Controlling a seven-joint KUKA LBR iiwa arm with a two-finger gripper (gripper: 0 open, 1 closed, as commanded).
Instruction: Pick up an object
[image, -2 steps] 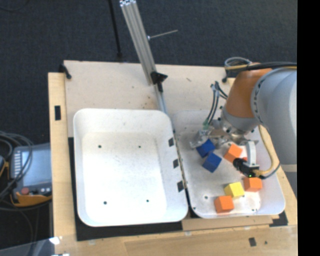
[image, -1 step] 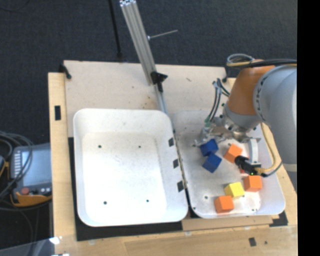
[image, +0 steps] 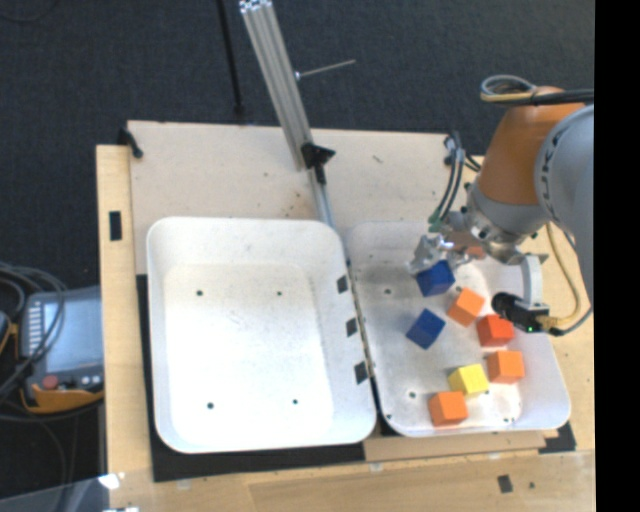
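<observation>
My gripper (image: 433, 252) hangs over the back part of the right bin (image: 385, 250), at the end of the grey arm with the orange band (image: 515, 150). A blue cube (image: 435, 278) sits directly under the gripper's tip, touching or almost touching it; I cannot see whether it is gripped. A second blue cube (image: 425, 328) lies a little nearer the front. To the right of the cubes are an orange block (image: 466, 306) and a red-orange block (image: 495, 329). Another orange block (image: 506, 365), a yellow block (image: 468, 379) and an orange block (image: 448, 407) lie toward the front.
The left bin (image: 250, 330) is a bare white floor with a raised rim. A slanted aluminium rail (image: 285, 85) rises behind the bins and meets the bench near their shared edge. Cables (image: 545, 300) hang off the wrist over the right bin's right side.
</observation>
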